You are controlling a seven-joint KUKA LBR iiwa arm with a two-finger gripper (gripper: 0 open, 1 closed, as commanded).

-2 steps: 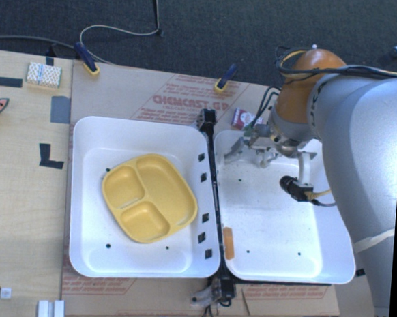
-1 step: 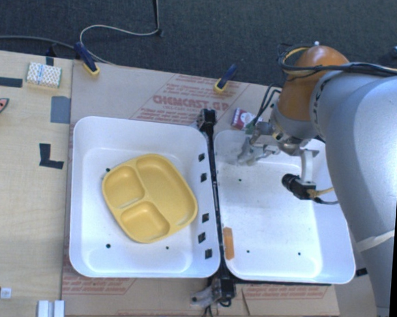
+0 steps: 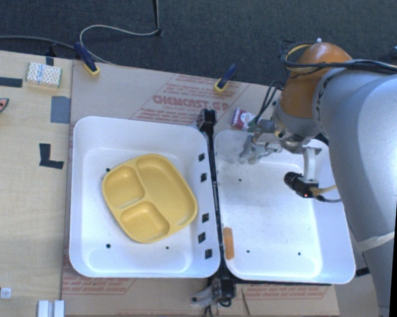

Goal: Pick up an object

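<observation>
A yellow divided plate [image 3: 149, 197] lies in the left bin [image 3: 82, 248]. A small orange piece [image 3: 228, 243] rests at the left edge of the right bin [image 3: 327, 267], near the divider. My gripper [image 3: 252, 152] hangs over the far left part of the right bin, well away from both objects. Nothing shows between its fingers.
A small wrapped item [image 3: 241, 118] lies on the cardboard just beyond the right bin. Clamps [image 3: 224, 80] and a cable [image 3: 119, 30] sit along the far edge. The arm's grey body [image 3: 365, 133] covers the right bin's right side.
</observation>
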